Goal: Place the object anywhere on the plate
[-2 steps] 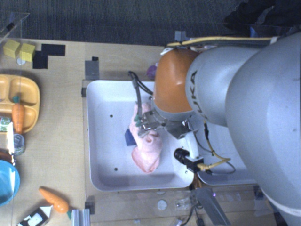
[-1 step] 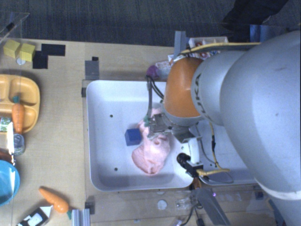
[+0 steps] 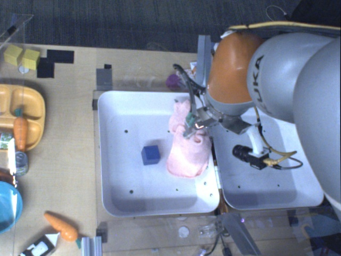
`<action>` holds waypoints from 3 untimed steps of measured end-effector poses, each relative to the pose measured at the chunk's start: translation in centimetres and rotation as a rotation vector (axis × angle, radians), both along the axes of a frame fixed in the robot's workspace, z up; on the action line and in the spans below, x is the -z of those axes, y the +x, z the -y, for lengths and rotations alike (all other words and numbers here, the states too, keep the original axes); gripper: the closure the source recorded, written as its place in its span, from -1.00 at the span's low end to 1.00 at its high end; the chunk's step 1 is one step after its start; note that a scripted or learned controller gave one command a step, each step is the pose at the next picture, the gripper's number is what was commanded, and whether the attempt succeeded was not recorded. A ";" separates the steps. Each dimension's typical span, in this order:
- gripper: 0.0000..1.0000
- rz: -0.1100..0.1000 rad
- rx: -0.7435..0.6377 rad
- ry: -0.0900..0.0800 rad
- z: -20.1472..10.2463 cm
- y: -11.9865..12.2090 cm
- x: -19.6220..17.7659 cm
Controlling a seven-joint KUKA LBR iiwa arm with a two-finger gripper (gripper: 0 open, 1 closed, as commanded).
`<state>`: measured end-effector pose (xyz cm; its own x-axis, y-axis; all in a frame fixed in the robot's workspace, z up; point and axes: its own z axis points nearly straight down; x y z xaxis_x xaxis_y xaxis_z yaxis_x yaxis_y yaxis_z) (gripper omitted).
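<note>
- A pink cloth [image 3: 187,148] is seen lying crumpled in the left bin [image 3: 122,196], against that bin's right wall.
- A small blue block [image 3: 151,154] is seen on the bin floor just left of the cloth, apart from it.
- Which of the two is meant as the object cannot be settled; the cloth is judged the likelier, as the pincer [image 3: 193,126] is set over it.
- The pincer is seen at the cloth's upper part, touching or nearly touching it; whether it is spread, pressed together or pinching cloth cannot be told.
- The step in hand is judged to be the pick-up; nothing is shown lifted clear of the bin.
- The right bin [image 3: 277,196] is overhung by the grey arm [image 3: 298,89].
- No plate is seen in either bin. A yellow divided tray [image 3: 32,103] and the rim of a blue dish [image 3: 8,207] are seen on the desk [image 3: 69,143] at the far left, well apart from the cloth.
- The next move is judged to call for a firm hold on the cloth, a lift over the bin wall, and a long carry leftward.
- A slip of the limp cloth is to be feared.
</note>
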<state>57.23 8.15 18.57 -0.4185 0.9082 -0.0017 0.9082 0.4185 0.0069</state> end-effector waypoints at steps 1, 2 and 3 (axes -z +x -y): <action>1.00 -0.001 0.050 0.000 3.7 -1.8 0.1; 1.00 -0.001 0.289 0.000 11.5 -0.5 0.0; 1.00 0.001 0.379 0.000 15.0 -1.4 -2.5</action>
